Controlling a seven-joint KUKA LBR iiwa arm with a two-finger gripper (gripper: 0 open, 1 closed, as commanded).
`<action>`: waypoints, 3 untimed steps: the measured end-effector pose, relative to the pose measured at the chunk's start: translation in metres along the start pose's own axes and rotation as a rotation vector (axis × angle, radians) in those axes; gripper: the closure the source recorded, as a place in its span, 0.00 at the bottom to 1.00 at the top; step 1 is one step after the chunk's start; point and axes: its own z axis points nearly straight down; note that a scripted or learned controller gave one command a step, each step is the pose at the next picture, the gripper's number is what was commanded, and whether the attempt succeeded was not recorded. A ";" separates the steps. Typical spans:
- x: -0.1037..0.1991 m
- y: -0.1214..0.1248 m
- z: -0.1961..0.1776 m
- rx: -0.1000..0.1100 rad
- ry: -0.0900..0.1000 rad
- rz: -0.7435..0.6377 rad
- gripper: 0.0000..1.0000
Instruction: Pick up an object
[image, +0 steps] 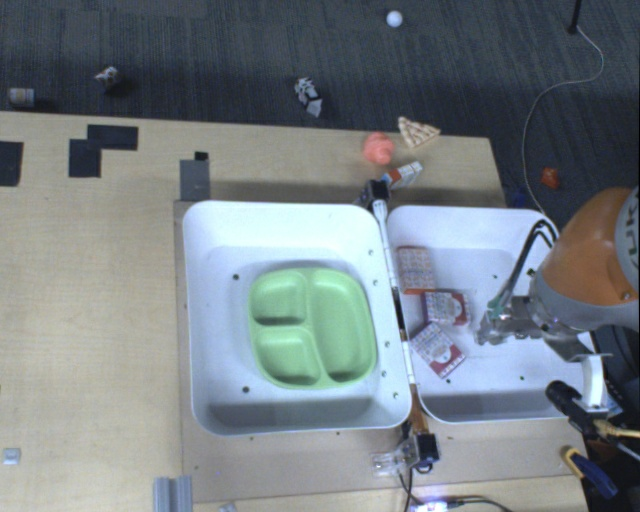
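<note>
Two white bins are sitting side by side on a wooden bench (90, 300). The left bin (215, 240) is holding a green three-compartment tray (312, 325) at frame centre. The right bin (470, 232) is holding three red-and-white patterned packets (432, 312), clustered along its left side. The arm's gripper (492, 328) is hanging just right of them, over bare bin floor.

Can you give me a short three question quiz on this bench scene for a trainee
1. Which bin holds the green divided tray: left or right in the view?
2. True or false: the gripper is over the bin with the patterned packets.
3. What pink thing lies on the bench beyond the bins?

Key: 1. the left bin. 2. True, over the right bin. 3. A pink ball.
</note>
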 end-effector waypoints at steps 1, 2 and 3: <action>0.000 0.000 0.000 0.000 0.000 0.000 0.00; 0.032 -0.007 0.033 0.014 -0.003 0.010 0.00; 0.035 -0.003 0.021 0.008 0.004 0.005 1.00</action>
